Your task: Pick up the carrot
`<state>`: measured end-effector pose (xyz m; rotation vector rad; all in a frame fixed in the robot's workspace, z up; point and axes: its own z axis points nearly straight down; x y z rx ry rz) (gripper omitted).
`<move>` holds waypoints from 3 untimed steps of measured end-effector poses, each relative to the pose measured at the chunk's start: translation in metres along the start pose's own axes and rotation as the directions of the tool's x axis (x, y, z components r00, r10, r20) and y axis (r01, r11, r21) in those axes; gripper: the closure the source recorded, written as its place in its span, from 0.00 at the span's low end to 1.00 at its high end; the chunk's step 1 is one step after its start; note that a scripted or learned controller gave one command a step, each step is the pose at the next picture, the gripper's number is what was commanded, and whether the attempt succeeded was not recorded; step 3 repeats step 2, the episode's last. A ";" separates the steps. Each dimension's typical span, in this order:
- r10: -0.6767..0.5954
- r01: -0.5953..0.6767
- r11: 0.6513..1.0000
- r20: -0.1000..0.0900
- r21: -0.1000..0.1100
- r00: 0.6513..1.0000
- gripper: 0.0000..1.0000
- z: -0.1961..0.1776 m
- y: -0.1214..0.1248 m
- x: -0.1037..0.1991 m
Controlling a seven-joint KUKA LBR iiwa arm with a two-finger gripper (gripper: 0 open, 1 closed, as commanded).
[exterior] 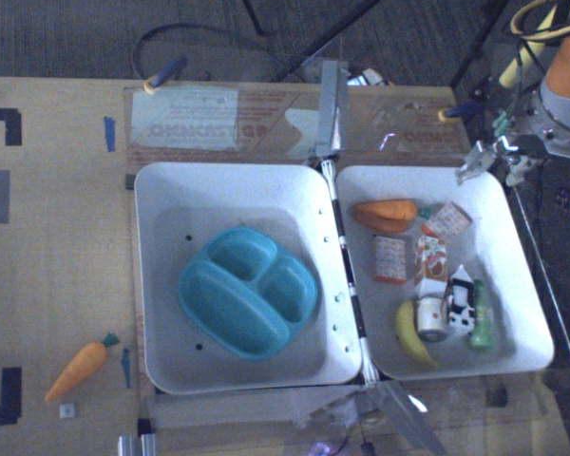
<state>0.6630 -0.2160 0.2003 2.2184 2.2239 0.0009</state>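
An orange carrot with a green top lies on the wooden bench, outside the bins, off the left bin's front left corner. My gripper hangs over the far right corner of the right bin, a long way from that carrot, with nothing seen in it. An orange, carrot-like oblong lies at the back of the right bin, to the left of the gripper and nearer the camera.
The left bin holds a teal divided plate. In the right bin lie small cartons, a banana, a can, a cow-patterned item and a green bottle. Cables and tripod legs lie beyond the bench.
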 end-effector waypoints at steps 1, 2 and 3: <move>0.228 -0.228 0.974 0.000 0.002 0.974 0.00 0.087 0.005 0.096; 0.238 -0.238 0.971 0.000 0.001 0.971 0.00 0.114 0.005 0.115; 0.238 -0.238 0.971 0.000 0.001 0.971 0.00 0.114 0.005 0.115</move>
